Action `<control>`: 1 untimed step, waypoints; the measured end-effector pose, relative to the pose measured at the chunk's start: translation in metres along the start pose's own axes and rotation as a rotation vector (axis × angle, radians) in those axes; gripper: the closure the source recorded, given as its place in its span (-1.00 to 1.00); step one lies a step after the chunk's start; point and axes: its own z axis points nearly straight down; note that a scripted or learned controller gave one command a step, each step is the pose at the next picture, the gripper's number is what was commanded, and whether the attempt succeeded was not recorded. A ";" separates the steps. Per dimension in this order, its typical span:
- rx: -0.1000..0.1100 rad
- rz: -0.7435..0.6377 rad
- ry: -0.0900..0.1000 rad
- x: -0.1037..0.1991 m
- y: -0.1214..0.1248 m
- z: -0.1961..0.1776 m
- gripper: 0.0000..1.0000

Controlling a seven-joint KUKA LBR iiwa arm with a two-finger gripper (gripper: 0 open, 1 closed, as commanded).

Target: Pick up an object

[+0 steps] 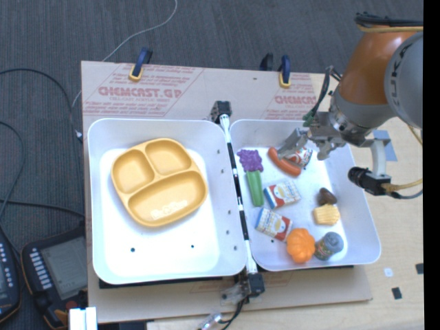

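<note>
Hand (pixel 300 147) grips a small red-and-white packet (pixel 298 158) above the red hot dog (pixel 283 162)

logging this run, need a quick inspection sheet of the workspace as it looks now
surface: board bearing the left bin and right bin
job's things: right bin holds hot dog, grapes, green stick, two cartons, corn, orange fruit, grey can
clutter: yellow divided plate in the left bin
grippers: gripper over the hot dog; grasp unclear
cables: white cord on the floor
surroundings: grey carpet, pendant
</note>
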 end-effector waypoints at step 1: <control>-0.008 0.001 -0.002 -0.051 0.006 0.114 -1.00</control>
